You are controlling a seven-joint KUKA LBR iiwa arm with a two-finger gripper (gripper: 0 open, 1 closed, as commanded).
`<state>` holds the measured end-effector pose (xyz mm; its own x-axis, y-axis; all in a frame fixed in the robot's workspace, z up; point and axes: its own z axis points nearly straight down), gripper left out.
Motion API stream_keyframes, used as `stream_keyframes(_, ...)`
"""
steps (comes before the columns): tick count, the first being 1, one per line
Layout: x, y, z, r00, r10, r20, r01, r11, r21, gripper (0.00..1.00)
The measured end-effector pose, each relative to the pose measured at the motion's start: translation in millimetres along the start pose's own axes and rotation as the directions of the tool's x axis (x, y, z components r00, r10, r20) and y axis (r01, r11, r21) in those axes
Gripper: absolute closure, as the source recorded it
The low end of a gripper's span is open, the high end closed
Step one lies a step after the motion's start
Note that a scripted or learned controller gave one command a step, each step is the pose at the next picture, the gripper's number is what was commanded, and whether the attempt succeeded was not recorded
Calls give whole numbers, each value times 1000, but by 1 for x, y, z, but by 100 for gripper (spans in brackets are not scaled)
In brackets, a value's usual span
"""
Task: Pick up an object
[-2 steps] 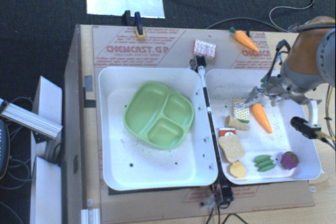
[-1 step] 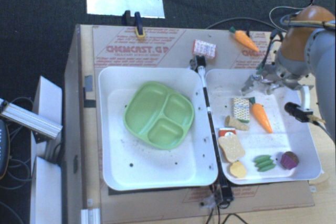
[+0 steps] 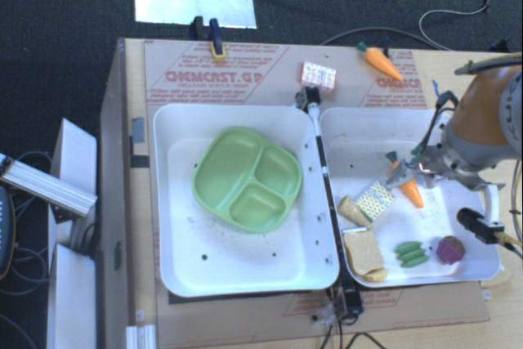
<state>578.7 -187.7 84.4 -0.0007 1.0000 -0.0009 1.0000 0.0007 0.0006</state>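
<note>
Left bin (image 3: 176, 257): held a green divided plate (image 3: 248, 178), lying tilted near the middle.
Bench (image 3: 245, 73): a small box (image 3: 318, 76) and a toy carrot (image 3: 382, 61) lay behind the bins.
Right bin (image 3: 359, 131): bread slice (image 3: 364, 251), cracker (image 3: 375, 199), pea pods (image 3: 412, 253), purple piece (image 3: 450, 248) and another carrot (image 3: 409, 187).
Hand (image 3: 418, 167): low over that carrot's top end; open or closed, cannot tell.

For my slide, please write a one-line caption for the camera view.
KUKA arm's gripper over a toy carrot in the right bin; green divided plate in the left bin.
</note>
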Motion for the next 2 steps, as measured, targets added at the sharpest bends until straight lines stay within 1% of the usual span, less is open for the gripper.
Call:
stream_keyframes(1, 0, 1, -11, 1000, -1, 1, 1, 1000, -4, 100)
stream_keyframes(2, 63, -4, -144, 1000, -3, 0, 3, 1000, -5, 100)
